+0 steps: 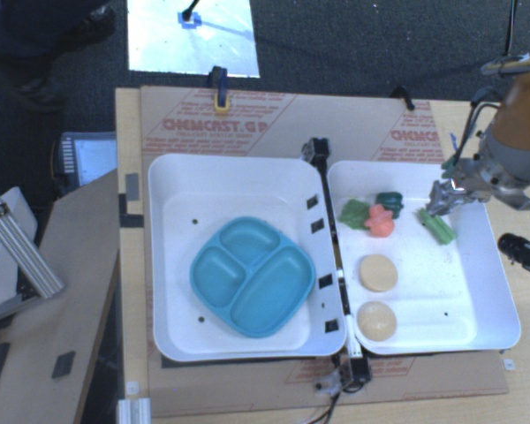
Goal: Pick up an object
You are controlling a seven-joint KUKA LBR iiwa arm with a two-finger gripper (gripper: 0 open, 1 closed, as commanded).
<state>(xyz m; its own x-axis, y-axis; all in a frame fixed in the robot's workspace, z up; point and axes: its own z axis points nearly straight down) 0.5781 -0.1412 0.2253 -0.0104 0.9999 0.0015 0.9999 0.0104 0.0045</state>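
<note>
Green stick (438, 228) lies just beneath the jaws (442, 203).

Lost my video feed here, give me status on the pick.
Gripper low over right bin, at green piece. No grasp visible. Pink toy and two tan discs lie clear to its side.

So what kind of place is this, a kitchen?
Probably a robot test lab, not a kitchen: a robot arm reaches over two white bins of toy food on a workbench.
</note>
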